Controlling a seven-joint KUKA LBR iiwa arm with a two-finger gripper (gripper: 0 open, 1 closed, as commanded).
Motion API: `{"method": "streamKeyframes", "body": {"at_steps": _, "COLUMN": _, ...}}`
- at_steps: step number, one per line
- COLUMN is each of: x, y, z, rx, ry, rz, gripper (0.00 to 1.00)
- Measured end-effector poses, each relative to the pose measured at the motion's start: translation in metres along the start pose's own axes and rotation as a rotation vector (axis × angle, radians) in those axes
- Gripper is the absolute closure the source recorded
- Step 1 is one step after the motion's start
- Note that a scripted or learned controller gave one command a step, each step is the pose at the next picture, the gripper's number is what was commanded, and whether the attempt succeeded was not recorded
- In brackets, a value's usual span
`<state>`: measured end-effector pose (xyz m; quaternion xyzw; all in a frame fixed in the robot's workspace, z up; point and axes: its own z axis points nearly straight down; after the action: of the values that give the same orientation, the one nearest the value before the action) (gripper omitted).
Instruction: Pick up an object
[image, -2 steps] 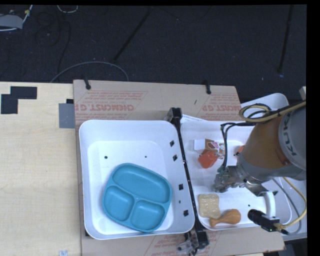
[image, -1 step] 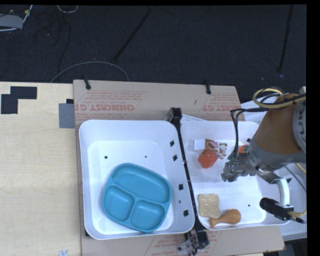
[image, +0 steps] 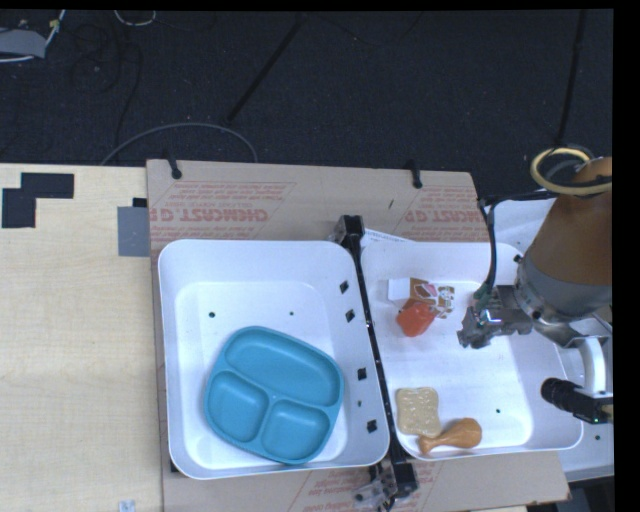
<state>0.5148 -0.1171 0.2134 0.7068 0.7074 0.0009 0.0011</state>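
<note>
In the right bin (image: 505, 400) lie a red toy piece (image: 415, 319), a small patterned packet (image: 434, 296) with a white block (image: 399, 289) beside it, a pale tan slice (image: 417, 408) and a brown drumstick-shaped toy (image: 451, 436). My gripper (image: 478, 330) hangs over the bin's right half, roughly a hand's width right of the red piece, with nothing seen between its fingers. The arm reaches in from the right edge.
The left bin (image: 190, 300) holds a blue divided tray (image: 273, 394). A black divider clip strip (image: 358, 320) runs between the bins. Cardboard lies under both bins, with a wooden bench to the left and cables at the back.
</note>
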Motion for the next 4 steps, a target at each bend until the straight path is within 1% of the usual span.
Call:
{"method": "streamKeyframes", "body": {"at_steps": 1, "x": 0.037, "y": 0.021, "z": -0.003, "rx": 0.004, "ry": 0.002, "rz": -0.003, "gripper": 1.00}}
{"method": "streamKeyframes", "body": {"at_steps": 2, "x": 0.085, "y": 0.050, "z": -0.014, "rx": 0.003, "ry": 0.001, "rz": -0.004, "gripper": 1.00}}
{"method": "streamKeyframes", "body": {"at_steps": 3, "x": 0.131, "y": 0.074, "z": -0.002, "rx": 0.005, "ry": 0.002, "rz": -0.003, "gripper": 1.00}}
{"method": "streamKeyframes", "body": {"at_steps": 4, "x": 0.175, "y": 0.097, "z": -0.017, "rx": 0.003, "ry": 0.002, "rz": -0.003, "gripper": 1.00}}
